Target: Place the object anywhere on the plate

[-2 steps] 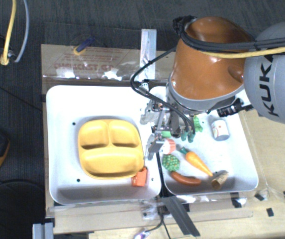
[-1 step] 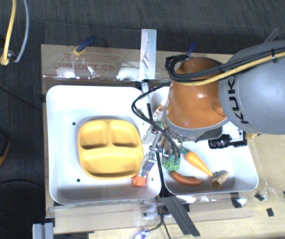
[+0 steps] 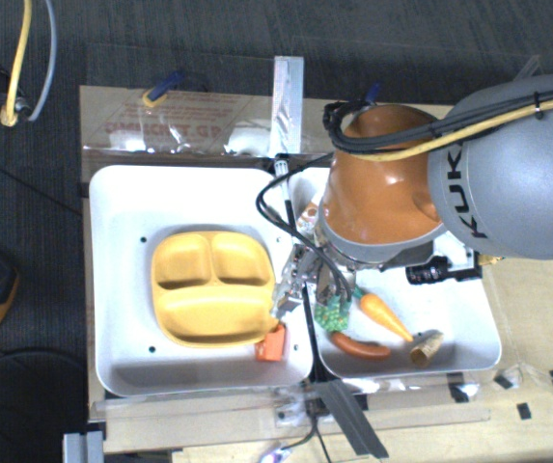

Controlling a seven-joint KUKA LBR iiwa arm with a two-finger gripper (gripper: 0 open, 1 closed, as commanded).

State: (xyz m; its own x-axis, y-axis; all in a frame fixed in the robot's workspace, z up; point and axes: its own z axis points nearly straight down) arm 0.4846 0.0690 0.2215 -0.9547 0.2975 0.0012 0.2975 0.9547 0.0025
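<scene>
hand (image 3: pixel 300 283) over bin divider (image 3: pixel 307 331), beside plate (image 3: pixel 210 287)

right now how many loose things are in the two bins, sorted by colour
yellow: 1, the divided plate in the left bin
orange: 2, a small block by the plate's corner and a carrot in the right bin
green: 1, a knobbly piece
red: 1, a sausage shape
tan: 1, a small piece
total: 6
</scene>
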